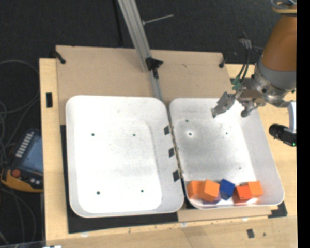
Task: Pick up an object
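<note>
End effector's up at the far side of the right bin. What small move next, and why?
Probably bring the end effector toward the near edge of the right bin: the orange blocks and blue block are bunched there, and its fingers are spread with nothing between them.

The gripper hangs over the far right part of the right bin, its 2 fingers spread apart with nothing between them. Along that bin's near edge lie blocks in a row: an orange block at left, a blue block beside it, and another orange block at right. The left bin sits alongside on the tabletop.
</note>
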`<state>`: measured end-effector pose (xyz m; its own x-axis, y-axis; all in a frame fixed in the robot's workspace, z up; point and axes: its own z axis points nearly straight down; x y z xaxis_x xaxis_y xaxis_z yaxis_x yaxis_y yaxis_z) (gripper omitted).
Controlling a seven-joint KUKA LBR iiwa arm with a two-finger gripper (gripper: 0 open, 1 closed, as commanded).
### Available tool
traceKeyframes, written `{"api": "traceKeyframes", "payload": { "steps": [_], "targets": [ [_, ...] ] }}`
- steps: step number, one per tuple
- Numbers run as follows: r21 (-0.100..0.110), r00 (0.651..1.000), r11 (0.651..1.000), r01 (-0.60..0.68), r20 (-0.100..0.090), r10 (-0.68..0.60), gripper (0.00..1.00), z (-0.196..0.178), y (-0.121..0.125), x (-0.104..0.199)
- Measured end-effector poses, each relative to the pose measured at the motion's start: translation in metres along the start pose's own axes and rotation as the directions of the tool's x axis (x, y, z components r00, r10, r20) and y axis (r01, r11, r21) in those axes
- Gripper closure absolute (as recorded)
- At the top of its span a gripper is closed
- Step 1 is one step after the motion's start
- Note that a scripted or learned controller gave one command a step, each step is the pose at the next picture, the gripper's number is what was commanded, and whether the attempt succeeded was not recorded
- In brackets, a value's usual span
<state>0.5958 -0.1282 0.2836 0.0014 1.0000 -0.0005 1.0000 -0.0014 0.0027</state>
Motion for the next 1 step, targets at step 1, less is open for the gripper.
{"api": "traceKeyframes", "payload": {
  "steps": [1],
  "targets": [
    [0.008, 1.000, 1.000, 0.006, -0.002, -0.006, 0.00, 0.0515, -0.0404, 0.0459]
  ]
}}
